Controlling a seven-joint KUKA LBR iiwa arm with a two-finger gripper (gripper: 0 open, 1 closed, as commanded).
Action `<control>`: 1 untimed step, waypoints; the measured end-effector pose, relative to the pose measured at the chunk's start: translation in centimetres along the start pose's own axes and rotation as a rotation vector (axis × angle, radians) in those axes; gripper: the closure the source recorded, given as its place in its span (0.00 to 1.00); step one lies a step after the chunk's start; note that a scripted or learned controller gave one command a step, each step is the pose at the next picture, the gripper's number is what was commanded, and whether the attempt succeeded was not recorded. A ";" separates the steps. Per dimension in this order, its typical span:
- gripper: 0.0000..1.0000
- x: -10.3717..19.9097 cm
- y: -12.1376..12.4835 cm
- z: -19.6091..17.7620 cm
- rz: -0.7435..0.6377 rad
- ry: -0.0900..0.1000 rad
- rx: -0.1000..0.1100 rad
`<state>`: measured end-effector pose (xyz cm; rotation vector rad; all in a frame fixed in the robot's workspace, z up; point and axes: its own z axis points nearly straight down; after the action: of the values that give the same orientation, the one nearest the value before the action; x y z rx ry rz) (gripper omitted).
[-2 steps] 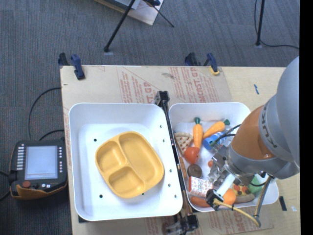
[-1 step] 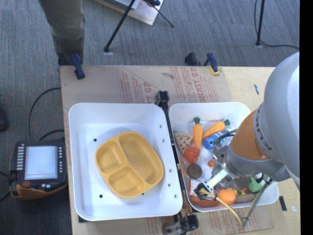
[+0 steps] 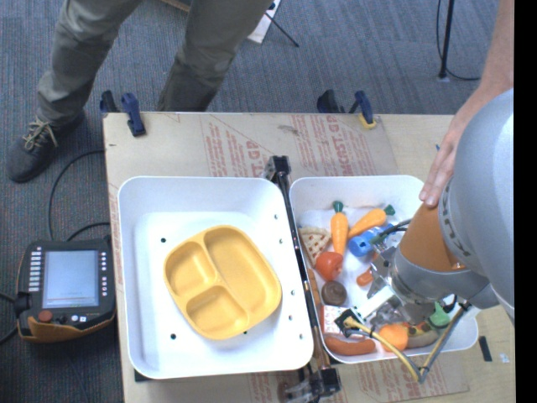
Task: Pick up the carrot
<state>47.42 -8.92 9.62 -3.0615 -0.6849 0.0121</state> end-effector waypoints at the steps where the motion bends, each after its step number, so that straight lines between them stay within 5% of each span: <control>1: 1.00 0.1 -1.8 -12.0 0.160 -0.007 -0.008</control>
<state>46.88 -7.30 21.61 -3.1163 -0.4396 0.0208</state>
